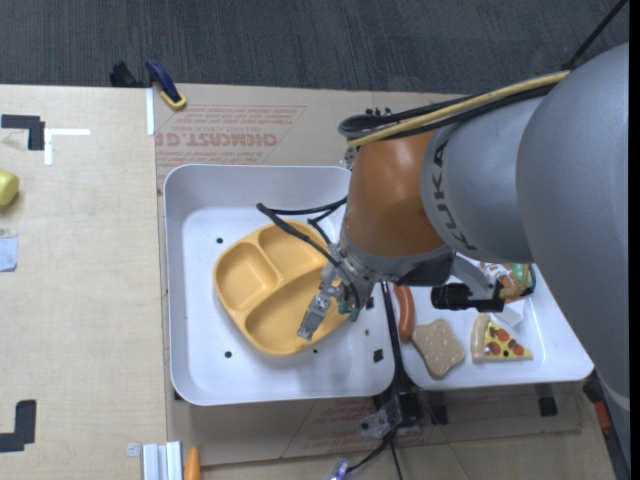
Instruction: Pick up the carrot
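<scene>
My gripper (318,318) hangs low over the left bin (198,298), above the near right compartment of a yellow divided plate (252,273). Nothing orange sits at its tip. The arm's orange band and grey body (400,203) cover the back of the right bin (562,356) and the wall between the two bins, hiding whatever lies beneath.
In the right bin's front part lie a red sausage (405,311), a bread slice (438,348), a pizza slice (500,341) and a small multicoloured item (516,280). A yellow object (6,188) sits on the bench at far left.
</scene>
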Robot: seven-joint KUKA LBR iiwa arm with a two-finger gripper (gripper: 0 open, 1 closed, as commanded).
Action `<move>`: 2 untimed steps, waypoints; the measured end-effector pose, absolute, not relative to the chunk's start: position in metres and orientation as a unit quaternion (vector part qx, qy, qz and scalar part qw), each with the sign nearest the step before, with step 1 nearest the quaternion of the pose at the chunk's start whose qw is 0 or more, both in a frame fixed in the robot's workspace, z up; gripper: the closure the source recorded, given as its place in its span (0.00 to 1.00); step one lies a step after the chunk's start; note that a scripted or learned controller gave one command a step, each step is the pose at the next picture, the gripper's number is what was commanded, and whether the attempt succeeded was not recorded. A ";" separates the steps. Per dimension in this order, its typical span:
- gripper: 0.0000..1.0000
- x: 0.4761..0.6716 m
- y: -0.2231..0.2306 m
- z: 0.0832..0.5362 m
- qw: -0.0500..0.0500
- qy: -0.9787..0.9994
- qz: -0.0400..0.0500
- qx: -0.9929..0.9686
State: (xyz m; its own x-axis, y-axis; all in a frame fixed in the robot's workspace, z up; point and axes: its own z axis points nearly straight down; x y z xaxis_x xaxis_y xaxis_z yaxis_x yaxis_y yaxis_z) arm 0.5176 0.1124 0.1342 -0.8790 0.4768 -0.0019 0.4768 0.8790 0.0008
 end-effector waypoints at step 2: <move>1.00 0.508 0.102 0.105 0.008 0.957 0.004 0.290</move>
State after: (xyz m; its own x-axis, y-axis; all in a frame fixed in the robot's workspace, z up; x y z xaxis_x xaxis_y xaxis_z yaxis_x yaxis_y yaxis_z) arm 0.5076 0.1020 0.1053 -0.8314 0.5555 -0.0124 0.5554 0.8315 0.0130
